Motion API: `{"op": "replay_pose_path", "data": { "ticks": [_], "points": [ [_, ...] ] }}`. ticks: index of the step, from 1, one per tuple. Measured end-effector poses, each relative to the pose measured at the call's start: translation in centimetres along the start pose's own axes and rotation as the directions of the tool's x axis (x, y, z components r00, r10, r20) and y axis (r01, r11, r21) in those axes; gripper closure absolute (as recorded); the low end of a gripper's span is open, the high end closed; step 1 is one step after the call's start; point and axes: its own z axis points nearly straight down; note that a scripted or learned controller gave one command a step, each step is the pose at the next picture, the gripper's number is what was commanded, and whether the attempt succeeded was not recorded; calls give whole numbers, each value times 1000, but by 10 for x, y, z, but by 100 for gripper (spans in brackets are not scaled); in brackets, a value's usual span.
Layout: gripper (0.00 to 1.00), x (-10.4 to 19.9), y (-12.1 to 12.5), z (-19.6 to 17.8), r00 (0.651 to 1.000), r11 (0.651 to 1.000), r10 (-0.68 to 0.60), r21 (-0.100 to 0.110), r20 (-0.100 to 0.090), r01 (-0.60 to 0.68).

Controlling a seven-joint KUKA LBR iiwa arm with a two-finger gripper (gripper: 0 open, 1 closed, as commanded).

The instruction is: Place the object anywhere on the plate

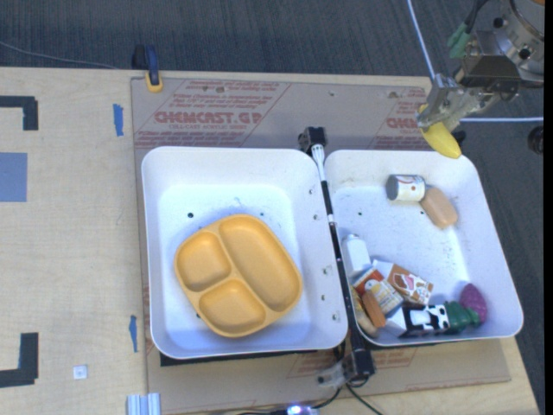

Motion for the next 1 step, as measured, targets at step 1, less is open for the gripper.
{"op": "replay_pose_path", "data": {
  "ticks": [1],
  "points": [
    [100,-4,-7,-5,1000,1000,0,0,0,0]
  ]
}}
